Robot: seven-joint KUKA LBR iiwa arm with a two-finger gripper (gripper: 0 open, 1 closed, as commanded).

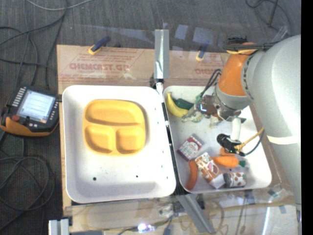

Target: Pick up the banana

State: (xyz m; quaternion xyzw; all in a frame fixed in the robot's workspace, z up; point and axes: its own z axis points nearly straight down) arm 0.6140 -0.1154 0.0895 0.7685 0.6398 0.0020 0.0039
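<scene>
The banana (pixel 175 105) lies at the upper left corner of the right bin (pixel 264 177), its right end partly hidden by the end effector (pixel 201 109) just beside it. Whether the end effector is clenched cannot be made out. A yellow compartment tray (pixel 116 126) sits in the left bin (pixel 73 180).

Two white bins (pixel 73 190), one yellow tray (pixel 116 126), one banana (pixel 175 106), one carrot (pixel 230 161), one sausage (pixel 192 174)

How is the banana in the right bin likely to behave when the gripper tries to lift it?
The banana looks smooth and curved, so it may slip or swivel between the fingers. It lies near the bin wall, which could hamper a grasp. It probably stays stiff when lifted.
</scene>
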